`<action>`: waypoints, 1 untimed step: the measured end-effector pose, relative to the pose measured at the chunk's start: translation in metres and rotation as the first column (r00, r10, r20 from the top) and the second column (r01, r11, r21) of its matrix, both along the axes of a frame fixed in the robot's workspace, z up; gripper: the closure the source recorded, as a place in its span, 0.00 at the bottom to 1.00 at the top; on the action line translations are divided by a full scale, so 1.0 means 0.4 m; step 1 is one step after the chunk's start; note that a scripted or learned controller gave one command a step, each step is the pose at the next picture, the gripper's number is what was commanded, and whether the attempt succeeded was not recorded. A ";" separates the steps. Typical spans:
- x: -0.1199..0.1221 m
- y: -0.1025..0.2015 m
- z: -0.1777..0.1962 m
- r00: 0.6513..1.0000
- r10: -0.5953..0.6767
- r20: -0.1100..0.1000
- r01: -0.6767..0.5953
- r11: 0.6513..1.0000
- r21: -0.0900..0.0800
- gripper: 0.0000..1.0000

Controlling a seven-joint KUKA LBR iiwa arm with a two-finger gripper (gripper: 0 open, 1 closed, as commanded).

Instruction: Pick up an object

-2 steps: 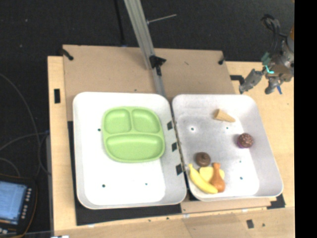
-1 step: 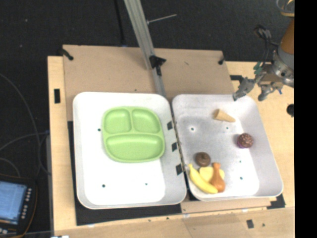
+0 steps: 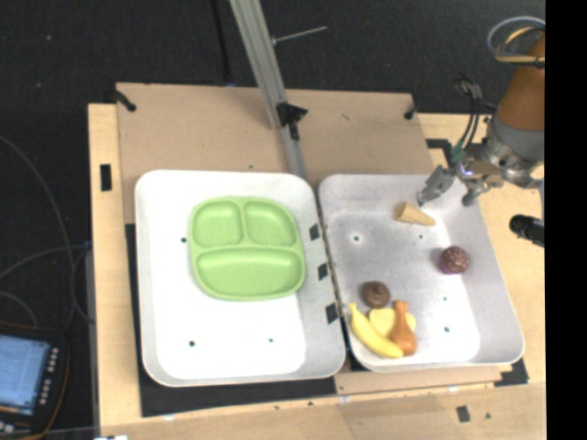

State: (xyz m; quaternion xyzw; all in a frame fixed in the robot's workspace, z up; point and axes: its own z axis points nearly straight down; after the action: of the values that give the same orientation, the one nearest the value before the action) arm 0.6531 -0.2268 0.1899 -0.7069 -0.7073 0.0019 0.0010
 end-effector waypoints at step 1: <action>-0.025 0.005 -0.142 1.000 -0.001 -0.001 0.001 1.000 0.001 0.00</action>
State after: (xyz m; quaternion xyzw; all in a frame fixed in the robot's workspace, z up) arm 0.6430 -0.2247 0.1330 -0.7071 -0.7071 0.0020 0.0015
